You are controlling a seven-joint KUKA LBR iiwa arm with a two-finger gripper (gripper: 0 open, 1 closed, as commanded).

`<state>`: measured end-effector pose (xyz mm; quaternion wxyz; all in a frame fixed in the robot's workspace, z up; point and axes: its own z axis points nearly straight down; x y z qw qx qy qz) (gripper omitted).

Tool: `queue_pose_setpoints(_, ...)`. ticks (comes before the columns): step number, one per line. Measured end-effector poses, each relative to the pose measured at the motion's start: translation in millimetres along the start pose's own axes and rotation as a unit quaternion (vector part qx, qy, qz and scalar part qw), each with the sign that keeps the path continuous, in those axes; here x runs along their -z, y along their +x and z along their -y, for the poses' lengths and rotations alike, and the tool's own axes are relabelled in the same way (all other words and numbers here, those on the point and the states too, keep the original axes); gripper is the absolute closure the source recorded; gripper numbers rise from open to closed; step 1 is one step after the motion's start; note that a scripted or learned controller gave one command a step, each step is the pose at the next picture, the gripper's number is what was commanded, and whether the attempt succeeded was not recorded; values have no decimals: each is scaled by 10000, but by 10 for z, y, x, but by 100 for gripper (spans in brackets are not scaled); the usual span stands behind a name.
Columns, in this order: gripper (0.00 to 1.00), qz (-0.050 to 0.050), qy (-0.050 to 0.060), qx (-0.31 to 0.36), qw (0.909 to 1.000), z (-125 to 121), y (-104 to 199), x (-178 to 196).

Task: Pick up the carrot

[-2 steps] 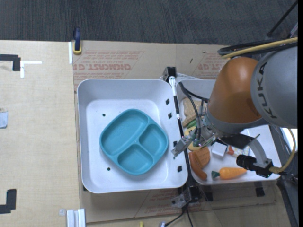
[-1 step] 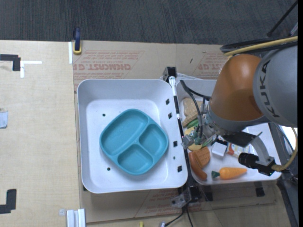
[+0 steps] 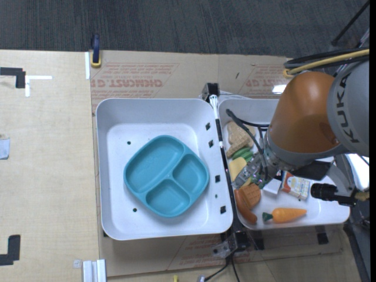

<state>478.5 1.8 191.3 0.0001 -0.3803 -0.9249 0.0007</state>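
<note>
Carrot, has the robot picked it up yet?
Not yet. The carrot lies flat near the front of the right bin, with nothing gripping it. The arm hangs over that bin, beside the other food. Reaching the carrot, grabbing and lifting it are all left.

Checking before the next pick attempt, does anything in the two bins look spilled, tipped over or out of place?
Nothing stands out. The blue divided plate sits flat in the left bin; the carrot lies on its side near the right bin's front edge.

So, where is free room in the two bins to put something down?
Left bin: bare white floor rings the blue divided plate, widest toward its top left corner. Right bin: crowded with food under the arm; a small bare strip lies right of the carrot.
</note>
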Motion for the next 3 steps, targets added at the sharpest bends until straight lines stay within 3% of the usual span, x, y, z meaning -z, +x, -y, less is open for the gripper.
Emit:
queue_pose_setpoints(1,100,5,-7,-195,9998,-591,503,-3)
queue_pose_setpoints(2,100,38,-20,2080,9781,-141,109,754)
queue_pose_setpoints(3,0,37,-20,2080,9781,-141,110,754)
